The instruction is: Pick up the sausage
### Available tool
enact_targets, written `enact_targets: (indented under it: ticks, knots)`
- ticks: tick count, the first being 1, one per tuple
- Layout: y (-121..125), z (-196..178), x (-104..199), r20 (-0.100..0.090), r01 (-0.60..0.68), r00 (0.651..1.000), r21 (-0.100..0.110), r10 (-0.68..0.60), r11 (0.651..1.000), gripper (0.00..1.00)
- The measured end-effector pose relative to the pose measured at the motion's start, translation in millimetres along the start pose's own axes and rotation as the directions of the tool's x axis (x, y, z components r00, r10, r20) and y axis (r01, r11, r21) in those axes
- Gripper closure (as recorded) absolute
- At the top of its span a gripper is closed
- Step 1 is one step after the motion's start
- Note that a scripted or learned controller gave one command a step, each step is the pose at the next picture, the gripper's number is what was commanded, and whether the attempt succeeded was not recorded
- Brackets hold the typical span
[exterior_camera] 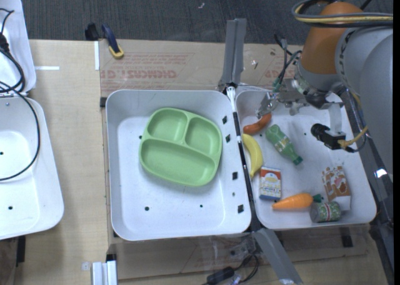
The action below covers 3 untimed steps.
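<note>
The sausage (pixel 257 124), a short reddish-brown link, lies at the far left corner of the right bin (pixel 365 180), close to the wall between the two bins. My gripper (pixel 274 100) hangs just above and slightly right of the sausage's upper end, with the grey arm and its orange band (pixel 328 37) reaching in from the right. Nothing visibly sits in the gripper.
Around the sausage in the right bin are a green bottle (pixel 284 145), a banana (pixel 252 154), a small box (pixel 270 184), a carrot (pixel 292 201), a can (pixel 325 210) and a carton (pixel 335 182). A green divided plate (pixel 181 146) rests in the left bin (pixel 125 202).
</note>
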<state>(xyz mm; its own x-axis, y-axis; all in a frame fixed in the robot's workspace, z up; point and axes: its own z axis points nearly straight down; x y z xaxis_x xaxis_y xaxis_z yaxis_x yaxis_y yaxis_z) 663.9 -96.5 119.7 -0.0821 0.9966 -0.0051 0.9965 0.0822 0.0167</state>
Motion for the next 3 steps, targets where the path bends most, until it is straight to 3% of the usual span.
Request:
enact_targets:
  ticks: [1,2,3]
  knots:
    - [-5,27,0,-0.005,0.084,0.996,0.016,-0.084,0.996,0.0]
    - [-4,17,-1,-0.004,0.082,0.997,0.013,-0.082,0.997,1.0]
    - [2,-114,53,-0.003,-0.037,0.999,0.017,0.037,0.999,1.0]
